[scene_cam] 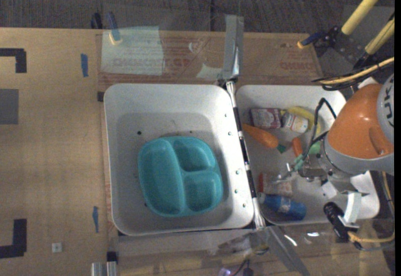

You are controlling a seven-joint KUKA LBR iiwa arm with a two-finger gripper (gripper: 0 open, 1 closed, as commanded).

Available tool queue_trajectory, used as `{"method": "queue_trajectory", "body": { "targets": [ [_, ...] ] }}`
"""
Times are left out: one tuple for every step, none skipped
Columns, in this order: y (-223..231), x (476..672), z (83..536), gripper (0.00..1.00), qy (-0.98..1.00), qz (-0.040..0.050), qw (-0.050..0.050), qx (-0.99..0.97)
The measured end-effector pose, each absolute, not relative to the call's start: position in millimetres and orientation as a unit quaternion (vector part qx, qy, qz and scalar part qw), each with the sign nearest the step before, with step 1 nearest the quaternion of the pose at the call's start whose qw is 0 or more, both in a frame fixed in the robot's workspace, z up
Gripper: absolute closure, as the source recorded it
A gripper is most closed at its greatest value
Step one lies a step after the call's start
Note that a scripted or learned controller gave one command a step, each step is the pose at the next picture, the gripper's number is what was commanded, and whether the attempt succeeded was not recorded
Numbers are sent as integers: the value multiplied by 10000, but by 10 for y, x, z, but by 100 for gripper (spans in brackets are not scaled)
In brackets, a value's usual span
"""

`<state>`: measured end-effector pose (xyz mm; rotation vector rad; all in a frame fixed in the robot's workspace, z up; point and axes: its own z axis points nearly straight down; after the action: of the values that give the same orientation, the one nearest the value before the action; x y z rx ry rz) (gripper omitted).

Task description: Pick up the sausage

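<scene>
**Arm over the right bin, sausage near its gripper**

Camera view: Two white bins sit side by side on the wooden bench. The left bin [119,143] holds a teal divided plate [180,176], lying low and toward its right side. The right bin [332,96] holds a small heap of things: a pinkish packet [266,118] and a yellow-capped bottle [298,121] at the top, an orange carrot [262,137] slanting below them, a clear wrapper [276,184] lower down, and a blue bottle [285,208] near the bottom edge.

The short reddish-orange piece that looks like the sausage [297,146] lies in the middle of the right bin, just right of the carrot's tip. The gripper [296,170] hangs just below it, near but seemingly not touching. Too little detail shows to tell whether the gripper is spread or closed. The arm [358,137] covers the bin's right part.
</scene>
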<state>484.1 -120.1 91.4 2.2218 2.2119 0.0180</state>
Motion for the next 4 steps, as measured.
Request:
{"method": "queue_trajectory", "body": {
  "targets": [
    [-1205, 4865, 1035, 100, 7046, 88, 65, 7096],
    [-650, 5553, 1849, 100, 7150, 3, 5, 6991],
    [-254, 4791, 1842, 100, 8210, -4, -14, 5709],
    [-264, 5491, 1917, 100, 9109, 10, 30, 4125]
  ]
}}
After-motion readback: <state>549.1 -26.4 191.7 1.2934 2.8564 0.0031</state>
